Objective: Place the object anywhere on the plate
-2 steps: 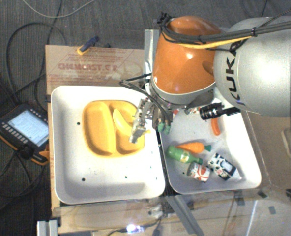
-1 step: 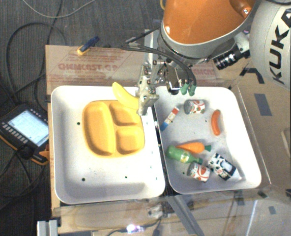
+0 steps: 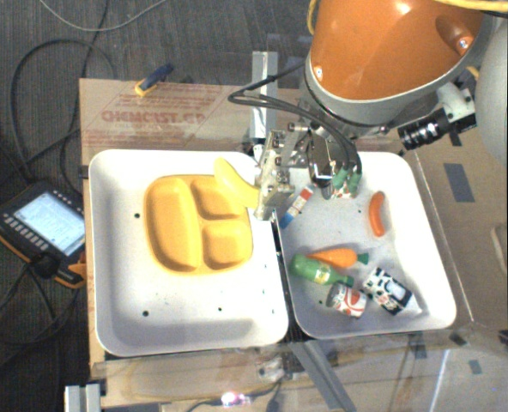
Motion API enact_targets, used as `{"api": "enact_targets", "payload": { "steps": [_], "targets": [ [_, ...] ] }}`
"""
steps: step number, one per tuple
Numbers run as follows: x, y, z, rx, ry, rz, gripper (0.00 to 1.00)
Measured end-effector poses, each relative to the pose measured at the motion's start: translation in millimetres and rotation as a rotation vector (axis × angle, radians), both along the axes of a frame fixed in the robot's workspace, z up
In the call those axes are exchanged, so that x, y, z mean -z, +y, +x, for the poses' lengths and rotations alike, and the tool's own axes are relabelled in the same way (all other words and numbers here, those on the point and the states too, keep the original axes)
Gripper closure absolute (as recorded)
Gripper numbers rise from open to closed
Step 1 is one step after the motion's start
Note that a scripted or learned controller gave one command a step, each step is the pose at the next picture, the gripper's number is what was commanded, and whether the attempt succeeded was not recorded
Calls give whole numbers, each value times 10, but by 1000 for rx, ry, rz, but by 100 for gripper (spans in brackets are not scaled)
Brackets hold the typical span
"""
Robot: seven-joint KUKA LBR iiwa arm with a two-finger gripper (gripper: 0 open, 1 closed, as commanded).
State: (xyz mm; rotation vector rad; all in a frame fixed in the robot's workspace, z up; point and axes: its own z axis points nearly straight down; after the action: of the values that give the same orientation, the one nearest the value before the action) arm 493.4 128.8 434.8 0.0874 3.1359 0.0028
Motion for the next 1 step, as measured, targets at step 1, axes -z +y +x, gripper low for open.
{"api": "enact_targets", "payload": {
  "steps": [1],
  "targets": [
    [2, 50, -86, 261, 0, 0, 100]
  ]
}}
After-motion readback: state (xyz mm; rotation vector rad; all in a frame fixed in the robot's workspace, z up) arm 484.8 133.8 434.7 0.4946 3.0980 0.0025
